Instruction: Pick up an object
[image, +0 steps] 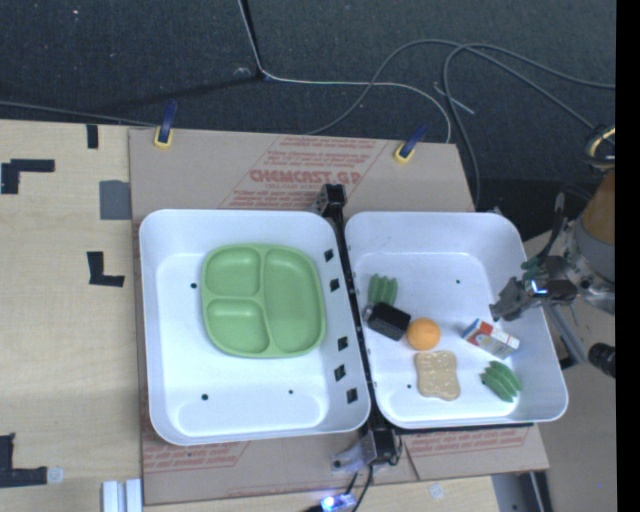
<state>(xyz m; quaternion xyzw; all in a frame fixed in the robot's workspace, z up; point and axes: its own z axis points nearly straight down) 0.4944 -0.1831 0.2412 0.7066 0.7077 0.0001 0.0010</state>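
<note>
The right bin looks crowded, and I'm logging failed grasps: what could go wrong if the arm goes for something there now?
The black block touches the orange ball and sits beside the green piece, so fingers may nudge neighbours. The ball could roll away. The small red and white item lies near the bin's right wall, close to the gripper, leaving little room.
</note>
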